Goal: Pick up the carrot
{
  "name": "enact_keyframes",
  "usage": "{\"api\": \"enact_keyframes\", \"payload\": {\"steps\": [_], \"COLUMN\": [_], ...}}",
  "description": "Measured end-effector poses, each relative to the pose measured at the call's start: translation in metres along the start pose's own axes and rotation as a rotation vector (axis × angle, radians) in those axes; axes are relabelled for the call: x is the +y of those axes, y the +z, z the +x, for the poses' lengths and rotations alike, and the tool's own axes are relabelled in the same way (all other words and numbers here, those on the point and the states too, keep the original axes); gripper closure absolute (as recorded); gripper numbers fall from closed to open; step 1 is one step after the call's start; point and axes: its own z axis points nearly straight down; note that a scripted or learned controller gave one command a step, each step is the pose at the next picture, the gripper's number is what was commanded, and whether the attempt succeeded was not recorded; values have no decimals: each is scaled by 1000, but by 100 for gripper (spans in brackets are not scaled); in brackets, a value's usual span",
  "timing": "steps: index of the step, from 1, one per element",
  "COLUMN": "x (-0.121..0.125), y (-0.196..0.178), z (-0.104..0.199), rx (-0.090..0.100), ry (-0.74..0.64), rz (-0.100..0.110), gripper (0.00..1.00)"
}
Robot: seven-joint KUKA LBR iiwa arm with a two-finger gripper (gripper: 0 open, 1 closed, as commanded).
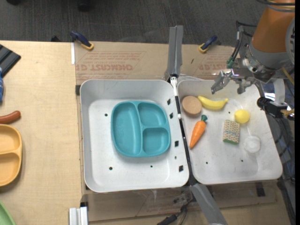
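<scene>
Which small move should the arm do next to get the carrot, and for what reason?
Probably move the pincer toward the left and nearer edge of the right bin, until it hangs above the carrot. Now it sits over the bin's far edge, past the banana, apart from the carrot.

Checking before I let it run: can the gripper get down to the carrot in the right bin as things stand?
Probably yes. The carrot lies on top with open space above; the gripper hovers near the bin's far edge. The round brown piece and banana sit close to its top.
</scene>
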Motion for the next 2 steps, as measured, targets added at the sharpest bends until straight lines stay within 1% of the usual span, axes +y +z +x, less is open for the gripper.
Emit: {"api": "enact_keyframes", "payload": {"steps": [1, 2], "x": [-39, -75], "y": [121, 145], "z": [-5, 4], "rx": [-1, 1], "ry": [-111, -356], "rz": [-8, -2], "gripper": [0, 0]}}
